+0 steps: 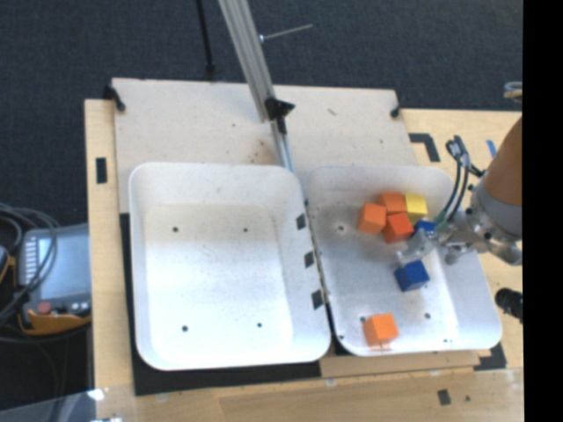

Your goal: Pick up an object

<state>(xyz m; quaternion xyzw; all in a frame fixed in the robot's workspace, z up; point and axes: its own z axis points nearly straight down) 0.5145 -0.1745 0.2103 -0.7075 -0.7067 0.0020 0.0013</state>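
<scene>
— Nearest the camera, what lies in your bins?

— Close to the front edge of my right bin sits a lone orange cube, well apart from the rest. The left bin lies just beside it, their rims touching along the middle.

— And your pincer?

— My gripper reaches in from the right edge of the right bin, low over its floor. It is small and blurred at the tip, so I cannot tell whether it is released or clenched, nor whether it grasps anything.

— What is closest to it?

— A blue cube rests on the bin floor just beside my tip, on the side toward the front edge. Toward the back edge there is a tight cluster: an orange block, a second orange block, a red-orange block and a yellow block, all touching or nearly so.

— Anything else?

— A metal pole rises slanting from the bench behind the bins.
</scene>
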